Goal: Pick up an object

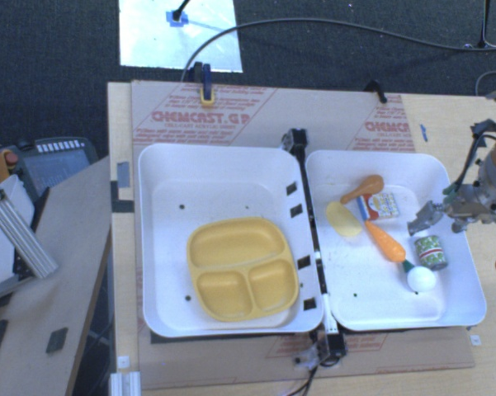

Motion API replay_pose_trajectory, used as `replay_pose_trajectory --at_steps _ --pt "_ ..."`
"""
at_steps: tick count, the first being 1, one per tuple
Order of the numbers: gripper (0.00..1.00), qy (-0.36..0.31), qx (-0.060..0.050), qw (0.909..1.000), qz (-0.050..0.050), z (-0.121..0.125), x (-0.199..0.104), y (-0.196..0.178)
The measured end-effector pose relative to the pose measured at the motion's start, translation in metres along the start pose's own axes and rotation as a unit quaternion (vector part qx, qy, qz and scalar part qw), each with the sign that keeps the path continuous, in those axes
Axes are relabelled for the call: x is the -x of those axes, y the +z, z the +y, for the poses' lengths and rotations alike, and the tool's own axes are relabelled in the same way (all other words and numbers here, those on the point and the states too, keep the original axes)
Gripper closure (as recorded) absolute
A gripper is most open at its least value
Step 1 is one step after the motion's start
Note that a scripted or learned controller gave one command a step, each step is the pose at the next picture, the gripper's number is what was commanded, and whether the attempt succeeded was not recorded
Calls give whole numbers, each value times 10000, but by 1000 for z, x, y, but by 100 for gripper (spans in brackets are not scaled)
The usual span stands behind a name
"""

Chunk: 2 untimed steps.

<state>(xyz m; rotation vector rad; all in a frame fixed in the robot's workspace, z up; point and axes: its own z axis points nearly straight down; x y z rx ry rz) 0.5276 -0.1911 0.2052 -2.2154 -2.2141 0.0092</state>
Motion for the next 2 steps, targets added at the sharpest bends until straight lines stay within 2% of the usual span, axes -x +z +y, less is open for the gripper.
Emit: replay_pose_trajectory --at_steps 1,2 --pt "0 -18 60 10000 -15 3 0 -6" --pt "0 -6 41 10000 -8 -4 2 52"
